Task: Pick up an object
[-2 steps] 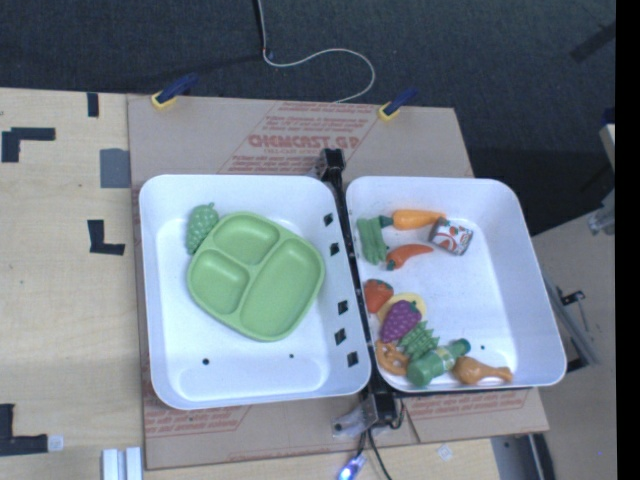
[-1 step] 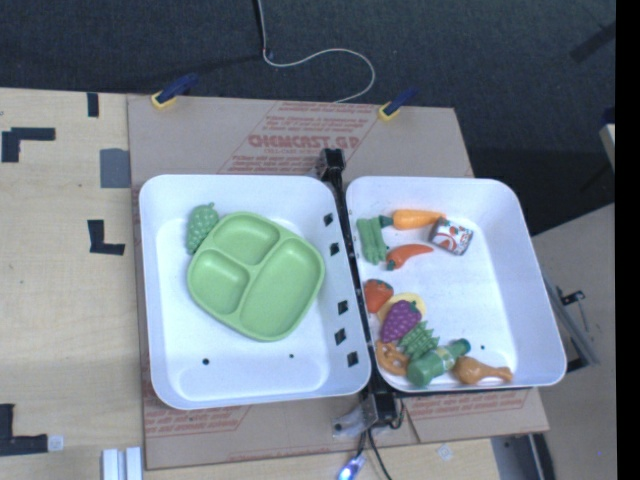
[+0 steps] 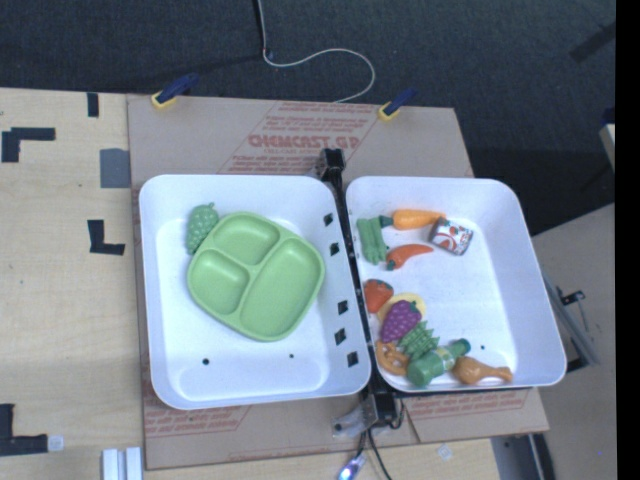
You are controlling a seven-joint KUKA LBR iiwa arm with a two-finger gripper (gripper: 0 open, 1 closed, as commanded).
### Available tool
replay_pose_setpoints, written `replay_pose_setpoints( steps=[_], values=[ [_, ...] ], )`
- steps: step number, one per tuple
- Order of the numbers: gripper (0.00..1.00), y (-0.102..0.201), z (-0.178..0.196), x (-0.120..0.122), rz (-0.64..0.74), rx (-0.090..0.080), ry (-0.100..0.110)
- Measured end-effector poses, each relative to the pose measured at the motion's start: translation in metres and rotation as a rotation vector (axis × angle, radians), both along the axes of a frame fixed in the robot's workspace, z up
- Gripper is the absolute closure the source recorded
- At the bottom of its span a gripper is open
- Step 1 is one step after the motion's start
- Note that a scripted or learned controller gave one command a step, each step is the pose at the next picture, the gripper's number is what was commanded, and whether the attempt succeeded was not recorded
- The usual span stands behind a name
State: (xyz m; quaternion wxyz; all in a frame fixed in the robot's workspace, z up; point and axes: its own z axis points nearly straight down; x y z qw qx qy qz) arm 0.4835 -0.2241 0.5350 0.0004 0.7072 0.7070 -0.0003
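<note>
L bin (image 3: 160,268): green divided plate (image 3: 257,276) w/ a green grape bunch (image 3: 201,225) touching its upper-left edge.

R bin (image 3: 520,268): toys crowd the left wall. Green beans (image 3: 371,239), carrot (image 3: 415,219), small can (image 3: 451,236) and orange pepper (image 3: 407,255) up top; purple grapes (image 3: 398,321), green bottle (image 3: 433,364) and orange gourd (image 3: 480,372) lower down.

Gripper state: can't tell. The arm enters from the right, so my guess is the can is the nearest, most isolated pick, its long axis slanting down-right, w/ bare floor to its right.
</note>
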Motion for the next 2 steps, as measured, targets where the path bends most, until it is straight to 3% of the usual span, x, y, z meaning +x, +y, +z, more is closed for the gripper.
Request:
replay_pose_setpoints(
  steps=[2],
  values=[
    [1.0,0.001,-0.034,0.001,0.001,0.0,0.001]
  ],
)
